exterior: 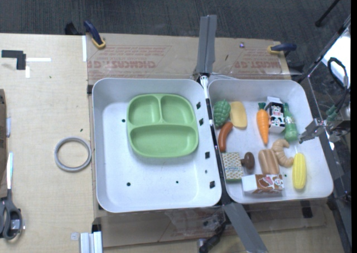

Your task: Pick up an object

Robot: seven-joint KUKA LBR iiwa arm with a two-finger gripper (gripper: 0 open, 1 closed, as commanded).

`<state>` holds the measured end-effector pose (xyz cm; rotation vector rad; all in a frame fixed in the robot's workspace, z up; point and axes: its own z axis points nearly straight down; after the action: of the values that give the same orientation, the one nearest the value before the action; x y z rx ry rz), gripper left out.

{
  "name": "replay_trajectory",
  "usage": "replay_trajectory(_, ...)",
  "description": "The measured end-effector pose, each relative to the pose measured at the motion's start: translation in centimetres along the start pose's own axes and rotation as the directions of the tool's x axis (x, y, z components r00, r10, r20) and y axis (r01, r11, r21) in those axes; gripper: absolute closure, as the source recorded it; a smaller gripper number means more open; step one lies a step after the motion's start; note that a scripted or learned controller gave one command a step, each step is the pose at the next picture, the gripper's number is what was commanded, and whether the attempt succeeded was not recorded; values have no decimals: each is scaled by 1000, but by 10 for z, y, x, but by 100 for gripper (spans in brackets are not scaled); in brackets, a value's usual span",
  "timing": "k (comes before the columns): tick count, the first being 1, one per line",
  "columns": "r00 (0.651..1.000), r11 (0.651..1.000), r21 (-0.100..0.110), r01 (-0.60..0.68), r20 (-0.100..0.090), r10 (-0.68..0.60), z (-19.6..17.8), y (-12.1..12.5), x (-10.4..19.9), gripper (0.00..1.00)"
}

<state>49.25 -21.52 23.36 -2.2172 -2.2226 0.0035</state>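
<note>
- Spreading across the view, the wooden surface [44,107] carries two shallow white bins side by side, with a sheet of cardboard [145,57] under their far edge.
- The left bin [111,185] holds a green divided plate [163,125] in its far half.
- The right bin [312,188] holds the toy foods, crowded together.
- Along its left wall lie a green bumpy vegetable [221,112], a red sausage [224,135] and a green-patterned block [232,166].
- In the middle lie a pale yellow piece [239,115], a carrot [263,126], a small milk carton [275,115], a brown mushroom-like piece [248,160], a hot dog bun [269,161] and a croissant [283,152].
- Toward the right lie a green bottle [290,126] and a corn cob [299,170]; a flat printed packet [264,183] lies at the near wall.
- The pincer [310,133] sits at the right bin's right wall, just right of the green bottle; whether it is open or closed I cannot tell.
- On the surface left of the bins lie a grey tape ring [73,153] and, nearer, scissors [10,215].
</note>
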Motion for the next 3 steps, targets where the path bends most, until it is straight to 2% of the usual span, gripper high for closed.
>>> replay_trajectory(1, 995, 995, -1, -102, 1, 102, -46, 18, -7, 0)
replay_trajectory(2, 947, 947, 0, -321, 0, 321, 40, 85, 13, 0)
replay_trajectory(3, 973, 973, -14, -229, -3, 229, 135, 152, 13, 0)
